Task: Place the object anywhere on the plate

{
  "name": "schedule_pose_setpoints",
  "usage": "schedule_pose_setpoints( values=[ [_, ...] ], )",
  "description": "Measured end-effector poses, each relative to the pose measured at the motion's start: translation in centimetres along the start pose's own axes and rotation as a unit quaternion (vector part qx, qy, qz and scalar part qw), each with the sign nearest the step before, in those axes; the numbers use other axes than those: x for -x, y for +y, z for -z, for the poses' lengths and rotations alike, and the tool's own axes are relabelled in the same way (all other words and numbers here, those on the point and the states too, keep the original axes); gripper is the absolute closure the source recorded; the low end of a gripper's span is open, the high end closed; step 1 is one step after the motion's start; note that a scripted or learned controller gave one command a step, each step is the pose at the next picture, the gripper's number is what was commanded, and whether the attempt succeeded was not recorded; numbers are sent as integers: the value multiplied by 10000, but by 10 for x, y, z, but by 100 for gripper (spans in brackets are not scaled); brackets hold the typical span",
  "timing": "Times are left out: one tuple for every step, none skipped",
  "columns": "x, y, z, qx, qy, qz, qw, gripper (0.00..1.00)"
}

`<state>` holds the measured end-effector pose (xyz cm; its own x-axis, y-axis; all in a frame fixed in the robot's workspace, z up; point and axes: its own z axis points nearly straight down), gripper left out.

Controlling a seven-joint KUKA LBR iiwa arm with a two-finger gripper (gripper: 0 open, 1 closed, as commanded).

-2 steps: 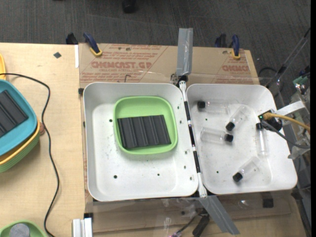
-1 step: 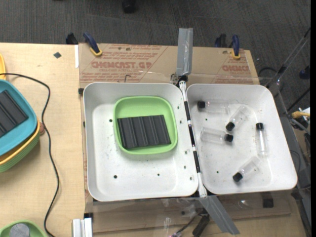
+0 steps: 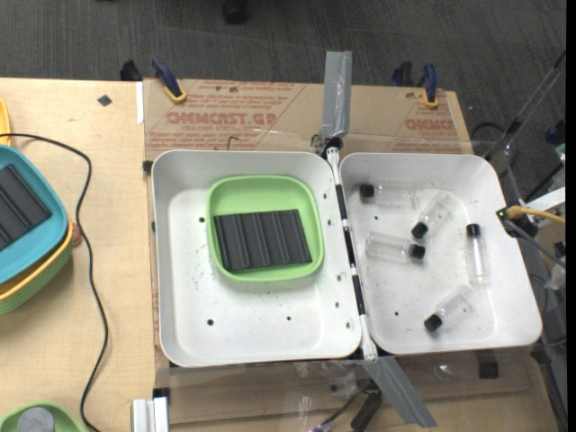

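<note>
Vials (image 3: 474,252): four, right bin (image 3: 513,331); one plate (image 3: 306,192), left.

Slim white piece (image 3: 551,209), yellow-orange tip (image 3: 519,212), dark cables (image 3: 551,264) beside it, whether the arm's unclear

The stacked teal trays (image 3: 27,232) and a green lid (image 3: 36,418) are cut off by the frame's edges.
</note>
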<state>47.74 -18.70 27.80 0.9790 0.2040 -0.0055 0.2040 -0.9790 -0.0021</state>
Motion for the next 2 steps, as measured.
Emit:
schedule_pose_setpoints(
  values=[
    [8, 35, -9, 3, -2, -40, 10000, 0],
    [8, 34, -31, -4, -3, -44, 10000, 0]
  ],
)
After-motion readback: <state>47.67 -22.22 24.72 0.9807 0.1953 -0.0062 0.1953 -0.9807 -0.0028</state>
